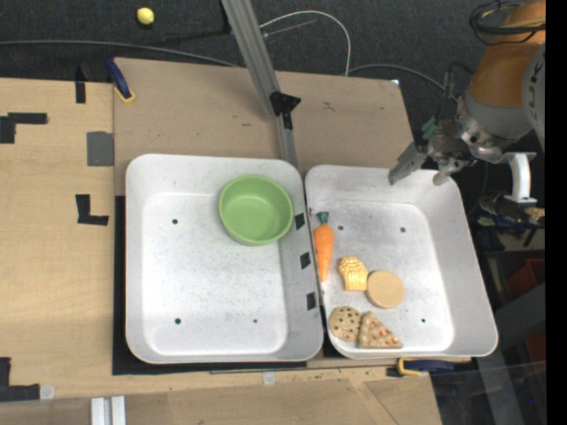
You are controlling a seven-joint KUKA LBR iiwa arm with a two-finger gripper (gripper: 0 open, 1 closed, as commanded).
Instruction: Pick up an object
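Observation:
My gripper point(418, 173) hangs over the far right corner of the right bin point(425, 228), its two fingers spread open with nothing between them. Well below it, along the bin's left wall, lies an orange carrot point(323, 249). Beside the carrot sit a yellow waffle-like piece point(353, 274) and a round tan cookie point(385, 289). Near the front edge rest a speckled round cookie point(344, 323) and a pizza slice point(378, 333). A green bowl point(256, 208) stands in the left bin point(177, 273) at its far right side.
A grey metal pole point(257, 56) slants across the bench toward the gap between the bins. A yellow ball point(145, 15) lies on the dark floor at the far left. Cables run behind the bench.

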